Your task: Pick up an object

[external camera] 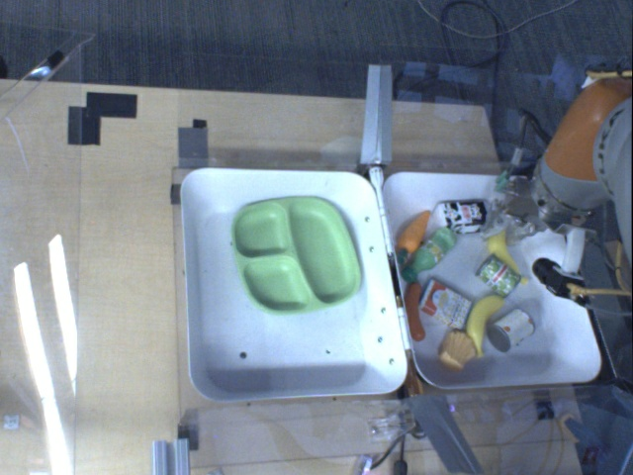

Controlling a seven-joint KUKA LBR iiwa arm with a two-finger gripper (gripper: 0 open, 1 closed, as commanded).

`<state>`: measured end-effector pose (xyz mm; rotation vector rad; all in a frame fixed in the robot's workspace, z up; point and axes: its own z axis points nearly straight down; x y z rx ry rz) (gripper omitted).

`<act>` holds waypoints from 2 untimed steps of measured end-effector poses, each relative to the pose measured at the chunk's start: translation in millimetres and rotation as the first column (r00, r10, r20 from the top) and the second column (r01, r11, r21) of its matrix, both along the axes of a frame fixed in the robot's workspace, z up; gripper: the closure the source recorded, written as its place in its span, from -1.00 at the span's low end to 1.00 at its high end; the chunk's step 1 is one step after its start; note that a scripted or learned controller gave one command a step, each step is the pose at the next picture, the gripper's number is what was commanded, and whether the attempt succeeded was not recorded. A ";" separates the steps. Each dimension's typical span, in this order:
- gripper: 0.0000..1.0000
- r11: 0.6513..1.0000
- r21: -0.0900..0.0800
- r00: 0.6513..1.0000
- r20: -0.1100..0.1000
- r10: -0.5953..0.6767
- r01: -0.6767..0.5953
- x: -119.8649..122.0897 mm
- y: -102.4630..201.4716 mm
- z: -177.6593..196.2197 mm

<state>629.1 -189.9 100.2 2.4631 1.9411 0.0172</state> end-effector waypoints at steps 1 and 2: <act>1.00 0.999 -0.004 0.999 -0.005 -0.031 0.031 -4.5 59.3 127.6; 1.00 0.998 -0.003 0.998 -0.006 -0.065 0.065 5.3 61.3 125.3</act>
